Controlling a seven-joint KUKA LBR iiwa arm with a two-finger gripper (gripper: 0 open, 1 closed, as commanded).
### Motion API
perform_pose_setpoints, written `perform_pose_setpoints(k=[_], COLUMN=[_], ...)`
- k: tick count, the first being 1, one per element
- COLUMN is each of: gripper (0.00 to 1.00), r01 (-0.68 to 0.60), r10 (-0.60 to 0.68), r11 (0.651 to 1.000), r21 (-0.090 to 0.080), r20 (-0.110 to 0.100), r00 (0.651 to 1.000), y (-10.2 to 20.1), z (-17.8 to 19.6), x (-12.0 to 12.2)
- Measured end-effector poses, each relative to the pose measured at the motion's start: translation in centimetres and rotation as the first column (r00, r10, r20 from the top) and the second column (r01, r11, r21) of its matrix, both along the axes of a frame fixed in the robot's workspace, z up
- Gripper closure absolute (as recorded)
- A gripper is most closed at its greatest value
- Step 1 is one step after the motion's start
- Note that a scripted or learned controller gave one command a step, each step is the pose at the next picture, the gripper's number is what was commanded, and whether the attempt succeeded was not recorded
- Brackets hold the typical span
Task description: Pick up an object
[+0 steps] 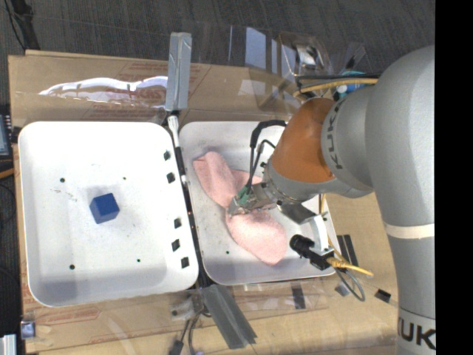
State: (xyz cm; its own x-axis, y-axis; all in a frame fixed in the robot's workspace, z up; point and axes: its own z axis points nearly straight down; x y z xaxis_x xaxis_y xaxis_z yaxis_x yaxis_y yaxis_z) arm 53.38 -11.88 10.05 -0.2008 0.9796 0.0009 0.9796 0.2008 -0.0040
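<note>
2 white bins on counter point(89, 72): left bin point(44, 198) w/ 1 blue cube point(104, 207), right bin point(222, 272) w/ 1 pink cloth point(244, 213) lying diagonally across its middle. 1 arm point(369, 139) reaches in from right, gripper point(247, 200) down on cloth's mid section, touching it. Fingers too hidden under wrist, can't tell if apart or together.

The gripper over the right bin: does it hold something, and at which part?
It cannot be told. The gripper is down on the middle of the soft pink cloth in the right white bin.
</note>
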Motion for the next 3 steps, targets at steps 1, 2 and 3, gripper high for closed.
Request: perform_pose_setpoints(k=[1, 2, 3], gripper=[0.0, 0.0, 1.0], r01=[0.0, -0.061, -0.067], r10=[0.0, 0.061, 0.067], r11=[1.0, 0.998, 0.998], r21=[0.0, 0.002, 0.001], r20=[0.001, -0.001, -0.003], r00=[1.0, 0.998, 0.998], y=[0.0, 2.0, 2.0], z=[0.0, -0.9, 0.0], x=[0.0, 0.2, 0.2])
